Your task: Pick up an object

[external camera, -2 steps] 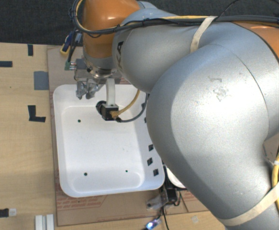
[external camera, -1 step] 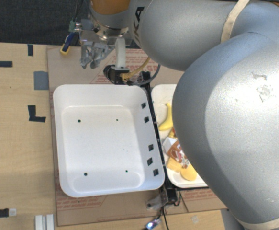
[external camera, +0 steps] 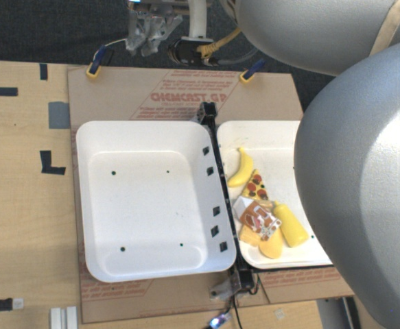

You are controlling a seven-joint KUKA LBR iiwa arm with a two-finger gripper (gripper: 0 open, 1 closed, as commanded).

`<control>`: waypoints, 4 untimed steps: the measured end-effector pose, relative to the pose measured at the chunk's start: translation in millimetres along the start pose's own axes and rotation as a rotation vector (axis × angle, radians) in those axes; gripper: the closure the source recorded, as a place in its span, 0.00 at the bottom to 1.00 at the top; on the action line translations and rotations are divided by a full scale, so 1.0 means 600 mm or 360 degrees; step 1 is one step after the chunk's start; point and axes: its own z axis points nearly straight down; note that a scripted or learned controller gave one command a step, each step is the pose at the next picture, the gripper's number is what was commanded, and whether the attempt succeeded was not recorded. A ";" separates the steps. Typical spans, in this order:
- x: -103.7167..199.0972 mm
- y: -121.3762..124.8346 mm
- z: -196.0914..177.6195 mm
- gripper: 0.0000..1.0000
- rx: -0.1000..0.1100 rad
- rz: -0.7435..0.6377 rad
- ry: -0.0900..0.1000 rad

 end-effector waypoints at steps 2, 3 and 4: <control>0.000 -0.134 -0.081 1.00 0.0020 0.0001 -0.0005; 0.001 -0.233 -0.154 1.00 0.0019 -0.0001 -0.0004; -0.002 -0.275 0.148 1.00 0.0049 0.0005 -0.0020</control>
